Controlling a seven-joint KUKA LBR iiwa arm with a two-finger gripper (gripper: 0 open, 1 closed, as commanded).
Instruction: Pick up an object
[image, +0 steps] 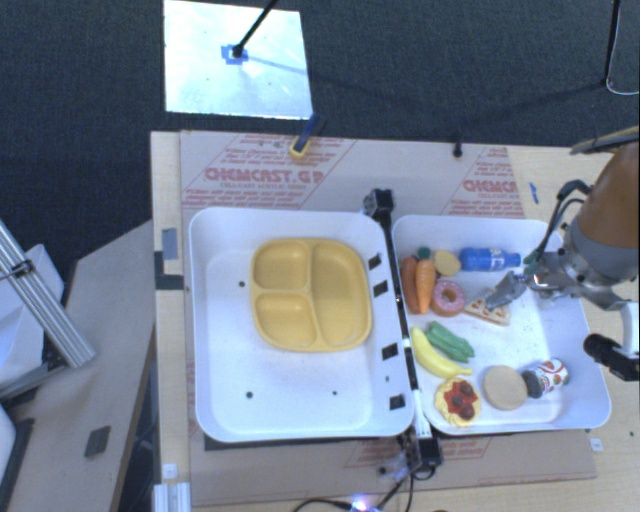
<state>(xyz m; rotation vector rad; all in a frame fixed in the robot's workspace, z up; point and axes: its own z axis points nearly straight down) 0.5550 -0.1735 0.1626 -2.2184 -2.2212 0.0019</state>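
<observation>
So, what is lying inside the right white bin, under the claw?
Under the claw lies a pizza slice, partly covered. The right bin also holds a carrot, donut, banana and blue bottle.

Toys crowd the right bin (598, 400); its middle lies bare.

Pizza slice (489, 309) lies flat in right bin (580, 340); beside pink donut (447, 297).

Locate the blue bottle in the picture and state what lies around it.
The blue bottle lies on its side near the far edge of the right bin, beside a small yellow piece and the carrot, with the gripper just below it in the camera view.
</observation>
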